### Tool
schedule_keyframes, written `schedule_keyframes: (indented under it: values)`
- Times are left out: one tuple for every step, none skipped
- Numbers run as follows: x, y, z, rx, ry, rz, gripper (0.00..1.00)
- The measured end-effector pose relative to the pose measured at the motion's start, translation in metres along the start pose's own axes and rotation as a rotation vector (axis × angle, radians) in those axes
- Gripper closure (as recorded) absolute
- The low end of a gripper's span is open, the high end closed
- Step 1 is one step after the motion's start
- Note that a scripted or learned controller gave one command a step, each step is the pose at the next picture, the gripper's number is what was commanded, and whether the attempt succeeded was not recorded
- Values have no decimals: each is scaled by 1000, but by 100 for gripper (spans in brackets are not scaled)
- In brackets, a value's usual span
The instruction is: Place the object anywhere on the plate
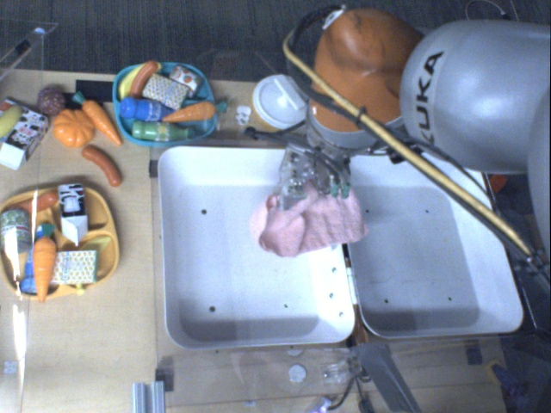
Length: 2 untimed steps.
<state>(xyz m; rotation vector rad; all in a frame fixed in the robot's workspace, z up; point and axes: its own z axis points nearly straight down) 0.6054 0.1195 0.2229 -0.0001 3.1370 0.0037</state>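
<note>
Claw (pixel 315 181) closed on pink cloth (pixel 306 224), top edge pinched, rest dangling over bin divider. Thin hold; cloth could slip free.

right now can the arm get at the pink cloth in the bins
Probably yes. The end effector sits directly over the pink cloth, which lies across the divide between the left bin and right bin. Nothing else lies near it.

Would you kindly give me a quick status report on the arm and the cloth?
Gripper over the bins' shared edge. Crumpled pink cloth directly beneath, draped across both white bins. Grasp unconfirmed.
</note>
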Motion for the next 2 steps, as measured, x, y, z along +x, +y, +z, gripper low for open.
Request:
schedule_keyframes:
  values:
    - [21, 48, -2, -1, 0, -4, 100]
    - [20, 48, -2, -1, 0, -4, 0]
